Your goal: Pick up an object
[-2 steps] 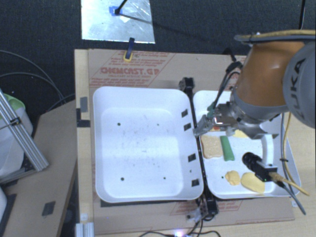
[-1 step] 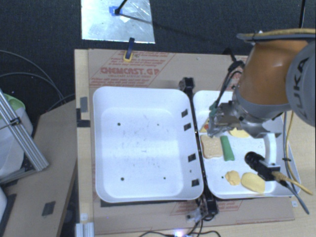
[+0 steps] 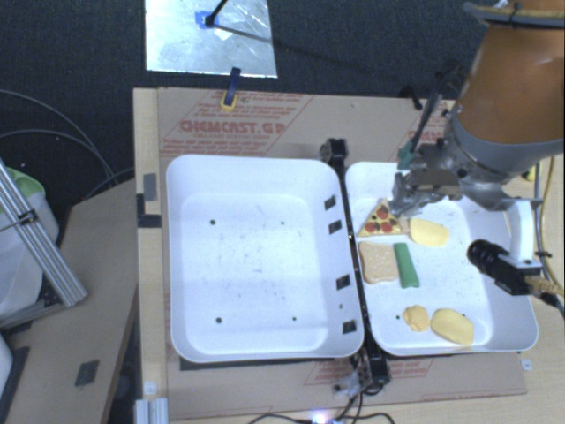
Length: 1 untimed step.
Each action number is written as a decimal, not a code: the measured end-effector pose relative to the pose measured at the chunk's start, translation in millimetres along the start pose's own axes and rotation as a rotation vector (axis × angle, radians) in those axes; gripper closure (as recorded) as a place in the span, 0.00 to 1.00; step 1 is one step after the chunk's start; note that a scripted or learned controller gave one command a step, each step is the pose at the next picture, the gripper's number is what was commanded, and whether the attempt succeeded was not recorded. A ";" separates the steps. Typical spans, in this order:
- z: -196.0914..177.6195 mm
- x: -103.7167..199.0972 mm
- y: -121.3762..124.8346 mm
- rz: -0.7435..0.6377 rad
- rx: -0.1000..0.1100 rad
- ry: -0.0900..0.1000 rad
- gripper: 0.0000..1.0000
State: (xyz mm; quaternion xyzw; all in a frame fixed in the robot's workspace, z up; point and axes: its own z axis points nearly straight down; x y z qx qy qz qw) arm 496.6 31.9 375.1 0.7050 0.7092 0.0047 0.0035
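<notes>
Listing what lies on the bench, seen from above at a slant.

Arm: grey, with an orange band [image 3: 516, 60]; it enters from the right and hangs over the upper part of the right bin.

Gripper [image 3: 408, 203]: low over the right bin's upper left area, just above the pizza slice; whether it is wide, narrow or gripping cannot be told from this angle.

Left bin [image 3: 256, 259]: shallow, white, with a few small dark specks on its floor.

Right bin [image 3: 508, 321]: shallow, white, touching the left bin along a shared middle edge fitted with black clips.

Pizza slice [image 3: 381, 222]: toy piece, red and yellow, in the right bin near its left wall, directly under the gripper.

Pale yellow piece [image 3: 429, 232]: just right of the pizza slice.

Bread slice [image 3: 380, 261]: tan, squarish, below the pizza slice, close to the left wall.

Green stick [image 3: 405, 265]: lying lengthwise just beside the bread slice's right edge.

Small yellow lump [image 3: 416, 317]: near the right bin's lower edge.

Larger yellow lump [image 3: 452, 326]: just right of the small one, nearly touching.

Black fitting [image 3: 499, 268]: on the arm's side, over the right bin's right portion.

Cardboard sheet [image 3: 238, 124]: brown, with red lettering, under both bins.

Metal plate [image 3: 210, 23]: shiny, beyond the cardboard at top.
</notes>
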 end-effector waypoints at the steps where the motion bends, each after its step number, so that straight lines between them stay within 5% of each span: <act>1: -41.5 46.2 -9.2 -0.003 0.005 0.001 1.00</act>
